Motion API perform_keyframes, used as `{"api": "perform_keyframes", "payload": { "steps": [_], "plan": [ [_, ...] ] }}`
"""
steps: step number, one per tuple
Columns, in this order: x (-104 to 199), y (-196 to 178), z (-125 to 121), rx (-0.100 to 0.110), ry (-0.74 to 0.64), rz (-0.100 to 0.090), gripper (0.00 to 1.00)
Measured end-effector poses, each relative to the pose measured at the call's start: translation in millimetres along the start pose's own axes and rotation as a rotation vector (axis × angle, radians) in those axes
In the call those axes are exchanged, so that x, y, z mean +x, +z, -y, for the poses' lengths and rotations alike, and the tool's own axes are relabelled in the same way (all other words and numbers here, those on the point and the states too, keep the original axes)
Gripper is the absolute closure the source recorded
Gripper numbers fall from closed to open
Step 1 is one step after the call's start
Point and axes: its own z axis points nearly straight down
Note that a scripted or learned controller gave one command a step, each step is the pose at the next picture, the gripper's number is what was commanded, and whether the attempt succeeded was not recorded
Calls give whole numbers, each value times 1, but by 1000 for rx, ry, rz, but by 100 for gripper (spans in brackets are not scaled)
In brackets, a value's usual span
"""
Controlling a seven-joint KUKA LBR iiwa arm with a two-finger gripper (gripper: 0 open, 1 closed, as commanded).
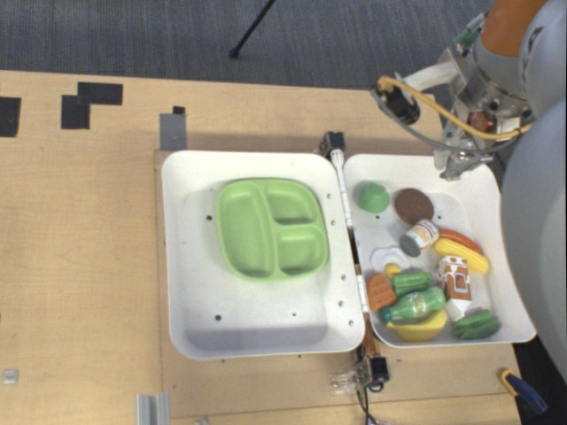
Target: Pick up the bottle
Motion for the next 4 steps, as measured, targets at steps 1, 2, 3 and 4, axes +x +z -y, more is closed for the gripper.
{"api": "perform_keyframes", "payload": {
  "steps": [1,2,3,4],
  "plan": [
    [13,-72,-55,-1,0,-1,100],
    [-21,57,55,1,-2,3,100],
    [-39,93,125,1,-272,2,100],
    [-35,195,197,1,-151,3,100]
  ]
}}
